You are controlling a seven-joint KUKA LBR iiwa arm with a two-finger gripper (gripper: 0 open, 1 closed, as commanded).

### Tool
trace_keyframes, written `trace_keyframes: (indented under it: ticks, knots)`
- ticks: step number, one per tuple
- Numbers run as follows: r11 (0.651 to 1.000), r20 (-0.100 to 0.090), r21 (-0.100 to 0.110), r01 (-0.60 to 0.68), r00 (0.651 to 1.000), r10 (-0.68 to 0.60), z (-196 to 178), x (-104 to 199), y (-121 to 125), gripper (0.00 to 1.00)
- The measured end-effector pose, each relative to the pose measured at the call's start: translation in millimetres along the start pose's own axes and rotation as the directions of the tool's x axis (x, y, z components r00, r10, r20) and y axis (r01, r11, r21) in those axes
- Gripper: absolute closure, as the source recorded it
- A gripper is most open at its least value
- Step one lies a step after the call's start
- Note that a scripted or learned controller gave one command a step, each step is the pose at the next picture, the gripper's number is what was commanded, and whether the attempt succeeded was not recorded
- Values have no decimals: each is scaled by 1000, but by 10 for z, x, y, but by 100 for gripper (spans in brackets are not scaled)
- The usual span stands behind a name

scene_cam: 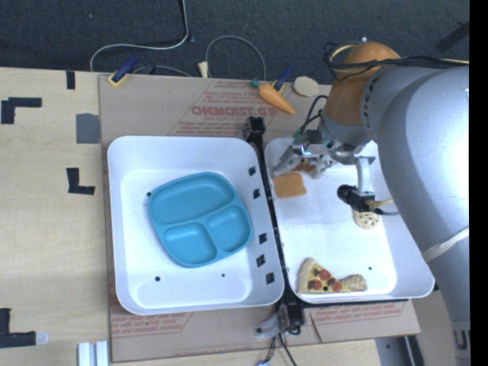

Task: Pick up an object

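Taking the right bin (396, 277) as the landmark, the nearest thing inside it is a pizza slice (330, 277), lying flat close to the bin's near edge with its pointed end towards the left wall. Farther in, near the right wall, a small chocolate-chip cookie (367, 219) sits on the white floor, and a dark, rounded part of the arm's hardware hangs just above and beside it. Farther again, against the bin's left wall, a tan square piece like toast (289, 186) lies flat. The gripper (305, 158) is just beyond the toast, in the far-left part of the bin, low over the floor; whether its fingers are wide or narrow cannot be told, since the metal parts blur together there, and nothing can be seen between them. The grey arm (427, 136) with its orange band (354, 78) stretches from the bin's right side over its far-right corner.

Left of the right bin, touching it along a dark seam with clips, is the left bin (122, 227), which holds a blue divided plate (200, 217) lying flat near its middle. Beyond the right bin's far edge, on the brown cardboard (221, 109), an orange toy carrot (274, 97) lies at a slant, and a pale round piece (305, 86) sits just beside it towards the arm
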State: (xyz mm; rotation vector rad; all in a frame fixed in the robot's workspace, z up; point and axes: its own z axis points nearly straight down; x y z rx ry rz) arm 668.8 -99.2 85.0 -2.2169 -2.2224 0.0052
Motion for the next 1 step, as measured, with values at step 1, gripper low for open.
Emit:
trace_keyframes:
  ticks: [1]
  knots:
    - [1000, 4, 3, -1, 1000, 1, -117, -34, -13, 100]
